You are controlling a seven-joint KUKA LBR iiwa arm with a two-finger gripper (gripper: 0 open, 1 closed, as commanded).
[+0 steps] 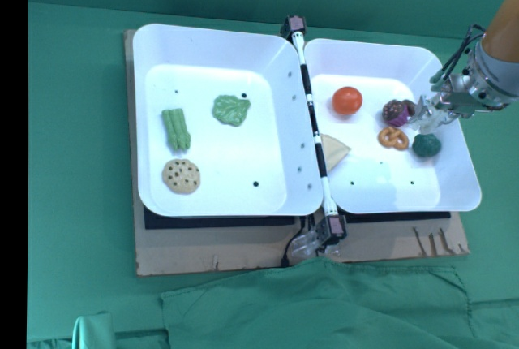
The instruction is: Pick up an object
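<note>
The right bin (454, 185) holds a red tomato (347, 100), a dark purple piece (396, 111), a brown pretzel (393, 137), a dark green lump (426, 145) and a tan wedge (332, 151) by the divider. My gripper (427, 116) hangs at the bin's right side, just right of the purple piece and above the green lump. Nothing shows between its fingers. The left bin (154, 193) holds green asparagus (176, 129), a lettuce leaf (231, 109) and a chocolate-chip cookie (181, 175).
A black-and-white bar (313, 116) runs between the two bins. Both bins sit on a brown board (243, 254) over green cloth. Folded green fabric (324, 303) lies along the front.
</note>
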